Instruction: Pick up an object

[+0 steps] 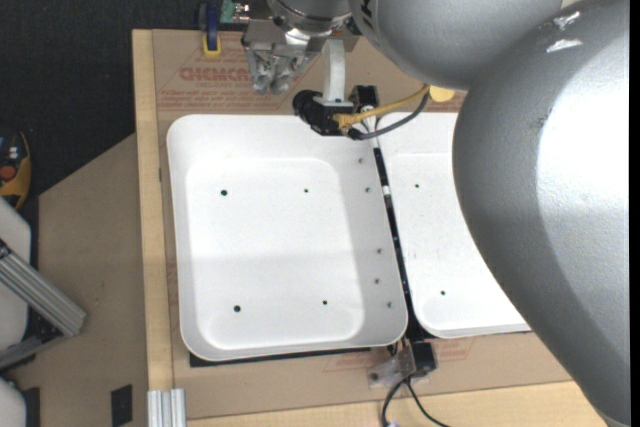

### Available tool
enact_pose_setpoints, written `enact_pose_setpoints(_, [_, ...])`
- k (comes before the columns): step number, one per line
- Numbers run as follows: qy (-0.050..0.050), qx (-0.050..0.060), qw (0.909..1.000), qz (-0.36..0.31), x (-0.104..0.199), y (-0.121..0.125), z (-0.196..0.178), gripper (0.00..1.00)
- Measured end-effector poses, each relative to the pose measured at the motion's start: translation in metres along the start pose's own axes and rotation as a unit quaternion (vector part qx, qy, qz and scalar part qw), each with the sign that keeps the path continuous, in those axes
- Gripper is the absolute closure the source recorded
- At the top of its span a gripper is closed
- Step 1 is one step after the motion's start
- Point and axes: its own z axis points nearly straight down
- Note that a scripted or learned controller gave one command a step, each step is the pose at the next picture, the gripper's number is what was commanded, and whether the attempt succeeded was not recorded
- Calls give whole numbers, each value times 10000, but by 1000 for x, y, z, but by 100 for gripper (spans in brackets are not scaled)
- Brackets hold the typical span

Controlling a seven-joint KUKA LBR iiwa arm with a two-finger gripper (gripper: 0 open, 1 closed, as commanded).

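My gripper (272, 75) hangs above the brown board just behind the far rim of the left bin (185, 215), near that rim's middle. I see nothing in it. The left bin's white floor shows a few small dark dots. The grey arm, with its orange band at the top of the view, covers much of the right bin (430, 245), so whatever lies there is hidden.
A blue and yellow clamp (210, 30) sits at the board's back left corner. A black divider strip (392, 225) runs between the bins. A small connector with a cable (410, 362) lies at the front edge. Aluminium rails (40, 300) stand off the bench at left.
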Motion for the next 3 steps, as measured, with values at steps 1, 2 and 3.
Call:
enact_pose_setpoints(1, [-1,-18,10000,9,-38,3,-51,100])
enact_pose_setpoints(2, [-23,17,10000,39,-133,-9,-69,100])
enact_pose_setpoints(3, [-8,64,10000,-17,-103,1,16,100])
